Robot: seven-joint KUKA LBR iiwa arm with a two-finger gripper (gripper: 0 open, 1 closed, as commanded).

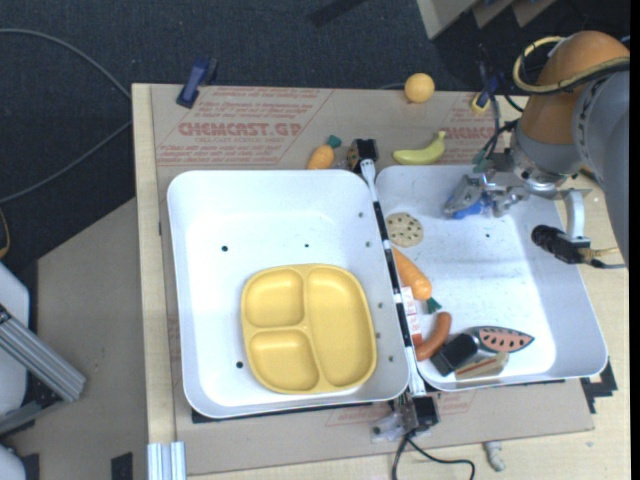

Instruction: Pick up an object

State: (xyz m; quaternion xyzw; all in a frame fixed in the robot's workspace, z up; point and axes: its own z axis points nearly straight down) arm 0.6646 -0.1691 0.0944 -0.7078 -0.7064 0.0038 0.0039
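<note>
The right bin [540, 298] holds a round speckled cookie [404, 229], an orange carrot [412, 274], a reddish sausage [433, 335], a black block [460, 352] and a watermelon slice [503, 340]. My gripper [478, 194] hangs low over the far part of this bin, right of the cookie and apart from it. A small blue thing [462, 207] shows at the gripper's tip. I cannot tell whether it is held or part of the tool.
A yellow divided plate [308, 326] lies in the left bin [210, 228]. Behind the bins on the bench lie a banana [420, 151], an orange ball [420, 88] and a small orange toy [322, 156]. A black part [555, 240] sticks out by the right bin's right wall.
</note>
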